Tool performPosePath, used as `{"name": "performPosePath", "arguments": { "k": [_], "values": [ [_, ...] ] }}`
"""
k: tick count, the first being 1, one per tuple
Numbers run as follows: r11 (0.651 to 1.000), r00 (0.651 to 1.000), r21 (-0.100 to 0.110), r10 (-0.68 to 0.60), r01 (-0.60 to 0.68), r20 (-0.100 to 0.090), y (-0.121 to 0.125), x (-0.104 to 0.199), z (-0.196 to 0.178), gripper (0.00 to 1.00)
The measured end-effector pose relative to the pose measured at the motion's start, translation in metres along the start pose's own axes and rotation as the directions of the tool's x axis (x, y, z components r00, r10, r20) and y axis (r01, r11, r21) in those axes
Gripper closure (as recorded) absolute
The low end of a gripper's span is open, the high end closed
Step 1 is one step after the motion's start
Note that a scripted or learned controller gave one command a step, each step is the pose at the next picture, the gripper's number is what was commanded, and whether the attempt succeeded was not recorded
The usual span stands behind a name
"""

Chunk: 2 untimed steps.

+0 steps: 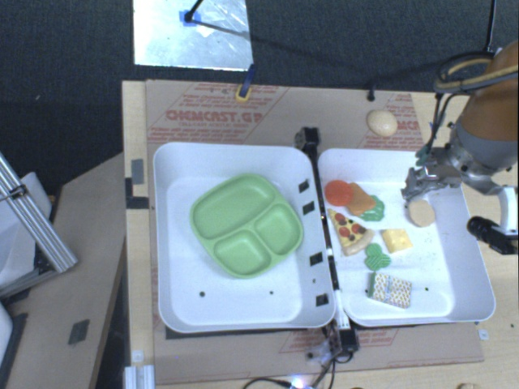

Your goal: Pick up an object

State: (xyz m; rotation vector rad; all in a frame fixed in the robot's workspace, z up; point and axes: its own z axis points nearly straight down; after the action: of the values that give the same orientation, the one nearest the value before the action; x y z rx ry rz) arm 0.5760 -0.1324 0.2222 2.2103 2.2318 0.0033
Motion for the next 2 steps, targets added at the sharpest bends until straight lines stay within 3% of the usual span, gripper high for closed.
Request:
{"name": "performPosePath", "arguments": {
  "k": [2],
  "values": [
    [1.0, 1.0, -0.002, -0.001, 0.001, -0.001, 0.032, 0.098, -0.012, 1.0]
  ]
}}
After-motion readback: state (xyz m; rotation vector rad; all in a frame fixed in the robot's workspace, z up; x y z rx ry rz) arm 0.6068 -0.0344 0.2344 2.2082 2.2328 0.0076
